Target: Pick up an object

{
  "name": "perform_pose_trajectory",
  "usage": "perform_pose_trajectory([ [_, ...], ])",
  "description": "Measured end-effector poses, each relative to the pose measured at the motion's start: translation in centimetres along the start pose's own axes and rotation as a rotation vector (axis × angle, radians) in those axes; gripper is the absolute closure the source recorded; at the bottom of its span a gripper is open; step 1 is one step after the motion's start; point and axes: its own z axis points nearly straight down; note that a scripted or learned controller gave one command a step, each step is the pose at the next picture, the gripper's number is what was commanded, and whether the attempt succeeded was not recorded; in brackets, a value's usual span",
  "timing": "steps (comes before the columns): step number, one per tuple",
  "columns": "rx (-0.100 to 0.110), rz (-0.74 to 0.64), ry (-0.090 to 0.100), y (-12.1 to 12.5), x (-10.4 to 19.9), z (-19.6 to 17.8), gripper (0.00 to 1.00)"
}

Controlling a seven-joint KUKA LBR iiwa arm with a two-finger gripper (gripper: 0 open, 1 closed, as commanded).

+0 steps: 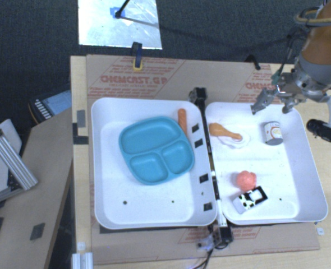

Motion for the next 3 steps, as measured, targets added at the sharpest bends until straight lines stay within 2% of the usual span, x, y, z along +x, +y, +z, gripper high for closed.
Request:
perform_pose_trajectory([
  [1, -0.012, -0.002, -0.002, 0.2, 0.0, -0.7, 0.0],
  [3, -0.01, 0.0, -0.001, -0.2, 0.1, 8.0, 0.0],
])
